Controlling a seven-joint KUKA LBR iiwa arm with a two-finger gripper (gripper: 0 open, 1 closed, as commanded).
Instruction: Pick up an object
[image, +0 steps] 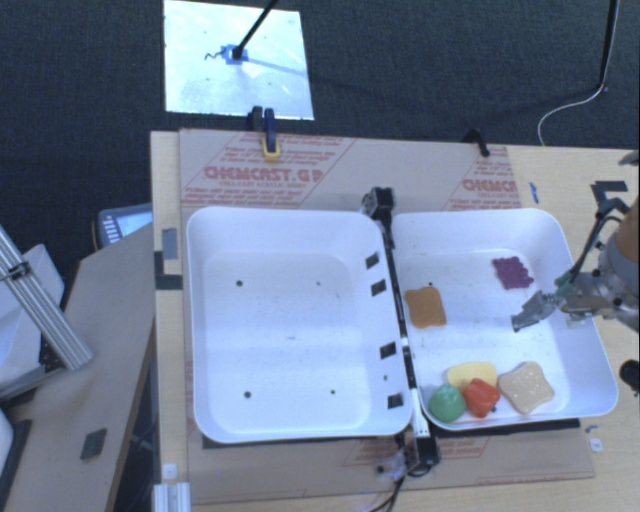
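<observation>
1. Right white plastic bin (560, 235) holds all the candidates: flat orange square piece (427, 307) near the divider, small purple bumpy piece (511, 271) toward the far side, and along the near wall a yellow rounded piece (471, 374), a green ball-like piece (446, 403), a red piece (481, 397) and a beige toast-shaped piece (526, 386).
2. Probably toy food, so light, stiff enough, a bit slippery, not fragile; judged by look only.
3. Best candidate, in my judgement: beige toast-shaped piece, closest to the two-finger gripper (527, 314). Better to pinch across its narrow width, from above.
4. Orange square and purple piece lie flat and thin, hard to get under w/ fingers; likely to slip.
5. Gripper low over right bin, between purple piece and toast piece, nothing visibly between its tips. Open or closed: cannot tell, too blurred.
6. Edges: green, red, yellow and toast pieces crowd together, touching or nearly, close to the near wall; little room for a finger on that side.
7. Open room: middle of right bin bare, good for descent. Left white plastic bin (200, 300) has no objects, plenty of space.
</observation>
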